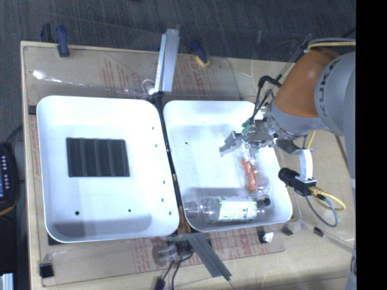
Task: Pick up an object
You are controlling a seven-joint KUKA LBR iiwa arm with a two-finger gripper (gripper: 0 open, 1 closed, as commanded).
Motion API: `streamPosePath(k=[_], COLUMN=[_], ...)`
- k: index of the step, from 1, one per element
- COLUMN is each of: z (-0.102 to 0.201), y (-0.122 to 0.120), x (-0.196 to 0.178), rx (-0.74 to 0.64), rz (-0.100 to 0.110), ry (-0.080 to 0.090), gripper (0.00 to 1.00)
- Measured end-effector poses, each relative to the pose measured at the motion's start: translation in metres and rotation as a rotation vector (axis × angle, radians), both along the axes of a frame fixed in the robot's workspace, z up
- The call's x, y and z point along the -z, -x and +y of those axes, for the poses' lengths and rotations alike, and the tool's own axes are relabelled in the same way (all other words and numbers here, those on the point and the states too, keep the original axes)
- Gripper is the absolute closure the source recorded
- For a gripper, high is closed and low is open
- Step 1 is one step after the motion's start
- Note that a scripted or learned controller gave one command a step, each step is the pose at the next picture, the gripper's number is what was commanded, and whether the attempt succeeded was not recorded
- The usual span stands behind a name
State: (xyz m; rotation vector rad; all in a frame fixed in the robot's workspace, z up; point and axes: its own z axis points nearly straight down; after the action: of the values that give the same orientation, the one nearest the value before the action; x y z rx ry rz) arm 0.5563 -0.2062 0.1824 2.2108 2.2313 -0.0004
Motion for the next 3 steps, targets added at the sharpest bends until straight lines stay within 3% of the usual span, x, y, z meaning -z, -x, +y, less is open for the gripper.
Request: streamPosePath(k=[1,2,3], z=[-0.003,-0.004,0.002], y=[0.000,-0.025,0.027], x=[0.022,0.004,-0.028], rx=[-0.027,0.232,0.137], rz=[0.004,0.002,0.002], ry=[-0.002,0.000,-0.001], gripper=[0.00,0.00,0.00])
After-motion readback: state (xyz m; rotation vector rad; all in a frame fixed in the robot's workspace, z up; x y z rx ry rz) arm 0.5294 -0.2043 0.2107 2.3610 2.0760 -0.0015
